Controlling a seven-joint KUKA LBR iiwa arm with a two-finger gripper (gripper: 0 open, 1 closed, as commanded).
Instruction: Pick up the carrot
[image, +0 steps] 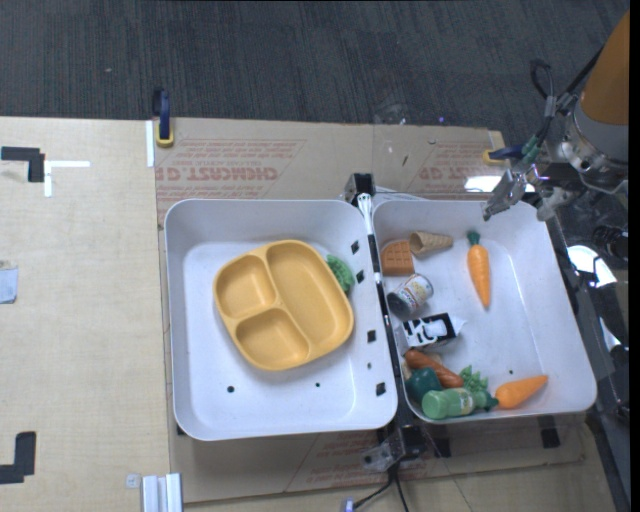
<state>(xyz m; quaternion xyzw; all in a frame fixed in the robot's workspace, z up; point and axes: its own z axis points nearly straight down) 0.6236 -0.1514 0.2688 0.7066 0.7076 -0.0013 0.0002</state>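
Camera view: gripper (508, 192) seen at upper right, above far rim of right bin (570, 330); finger spread cannot be told, nothing seen held. Upright carrot (479, 270) lies in right bin's upper middle, apart from waffle cone (430, 241) and tin (411, 293). Second carrot (520, 391) lies near front corner. Yellow divided plate (283, 303) sits in left bin (200, 400). Good grasp judged: descent centred over upright carrot, fingers closed across its width.

Plate (284, 304) in left bin (190, 400); carrot (479, 272) in right bin (560, 330), behind can (411, 294).
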